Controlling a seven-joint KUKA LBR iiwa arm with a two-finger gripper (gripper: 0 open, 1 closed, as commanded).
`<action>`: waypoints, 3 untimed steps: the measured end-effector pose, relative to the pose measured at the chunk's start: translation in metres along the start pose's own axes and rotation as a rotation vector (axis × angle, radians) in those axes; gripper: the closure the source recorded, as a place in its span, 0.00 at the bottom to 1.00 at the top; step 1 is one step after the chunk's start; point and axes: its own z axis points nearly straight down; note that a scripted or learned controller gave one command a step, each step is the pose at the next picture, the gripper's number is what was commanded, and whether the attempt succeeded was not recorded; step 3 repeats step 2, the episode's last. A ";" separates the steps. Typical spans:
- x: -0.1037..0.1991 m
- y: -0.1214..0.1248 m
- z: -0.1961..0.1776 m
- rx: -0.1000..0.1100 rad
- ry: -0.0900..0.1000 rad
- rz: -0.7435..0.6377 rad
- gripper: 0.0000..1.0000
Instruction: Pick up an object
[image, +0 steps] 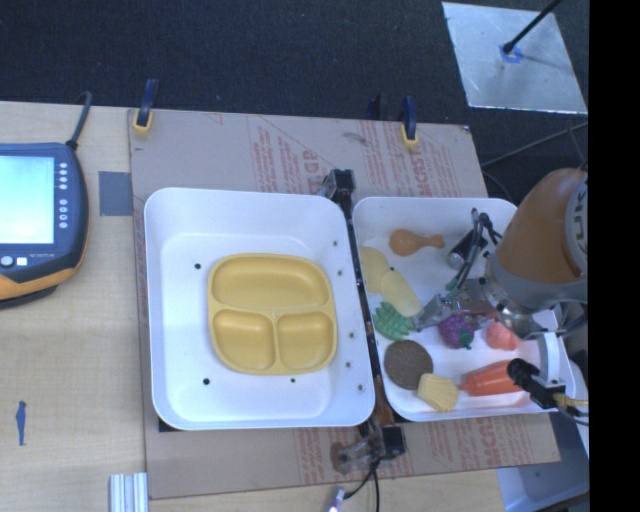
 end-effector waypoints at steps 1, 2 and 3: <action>-0.001 0.000 -0.010 0.001 -0.001 -0.004 1.00; 0.088 0.075 -0.101 -0.003 0.001 0.001 1.00; 0.088 0.075 -0.101 -0.003 0.001 0.001 1.00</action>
